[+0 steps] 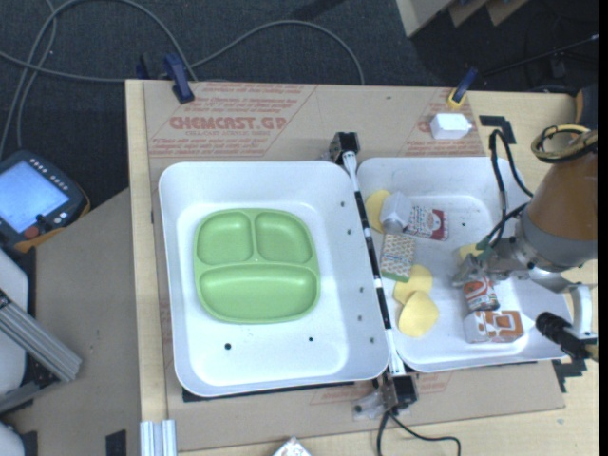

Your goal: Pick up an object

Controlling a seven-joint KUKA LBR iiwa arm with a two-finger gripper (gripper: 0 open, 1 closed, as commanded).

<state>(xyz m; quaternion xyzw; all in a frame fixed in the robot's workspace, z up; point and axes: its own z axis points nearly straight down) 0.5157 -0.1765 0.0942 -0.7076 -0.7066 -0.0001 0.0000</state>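
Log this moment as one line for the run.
arm: over right bin | gripper: low by orange-white packet | grasp: unclear | green tray: left bin

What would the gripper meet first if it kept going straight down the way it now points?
Probably the red-and-white packet lying in the right bin: the gripper hangs right over its top end. Depth is hard to judge from this slanted view.

We see the arm (568, 207) cut off by the right edge; its gripper (478, 272) is too blurred to read. It partly hides a red-and-white packet (483, 297). The handheld screen (28, 202) runs off the left edge.
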